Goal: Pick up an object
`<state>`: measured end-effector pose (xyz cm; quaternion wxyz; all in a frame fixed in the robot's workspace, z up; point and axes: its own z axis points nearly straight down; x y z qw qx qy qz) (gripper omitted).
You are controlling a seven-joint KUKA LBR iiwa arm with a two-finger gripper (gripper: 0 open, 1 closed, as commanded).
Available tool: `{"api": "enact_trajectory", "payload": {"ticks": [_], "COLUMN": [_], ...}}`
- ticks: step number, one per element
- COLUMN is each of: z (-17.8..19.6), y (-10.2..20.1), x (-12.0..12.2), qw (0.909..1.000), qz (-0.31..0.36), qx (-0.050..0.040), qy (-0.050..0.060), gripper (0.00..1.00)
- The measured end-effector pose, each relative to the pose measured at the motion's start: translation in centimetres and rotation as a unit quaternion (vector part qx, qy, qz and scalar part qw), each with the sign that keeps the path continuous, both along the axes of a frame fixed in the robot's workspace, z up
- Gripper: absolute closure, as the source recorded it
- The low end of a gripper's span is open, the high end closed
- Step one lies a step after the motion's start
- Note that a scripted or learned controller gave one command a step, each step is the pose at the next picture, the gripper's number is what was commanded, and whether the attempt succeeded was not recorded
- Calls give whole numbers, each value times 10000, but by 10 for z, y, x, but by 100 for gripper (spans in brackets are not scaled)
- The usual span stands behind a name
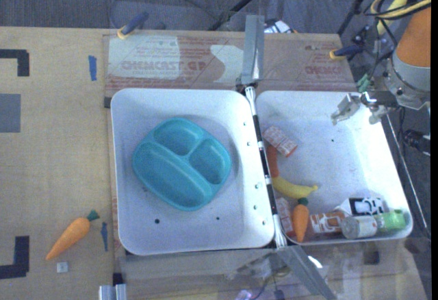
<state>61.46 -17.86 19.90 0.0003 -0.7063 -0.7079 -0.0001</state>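
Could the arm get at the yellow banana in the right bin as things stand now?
Probably yes. The banana lies uncovered near the right bin's left side, nothing on top. The gripper hangs above the bin's far right corner. The carrot lies close beside the banana and may crowd the grasp.
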Motion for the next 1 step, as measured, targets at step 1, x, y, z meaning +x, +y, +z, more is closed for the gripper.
{"api": "enact_trajectory", "payload": {"ticks": [1], "z": [-79], "y": [42], "x": [-17], "qw": [10000], "qz": [-62], "qx": [-1], "qy": [-4], "gripper": [0]}}
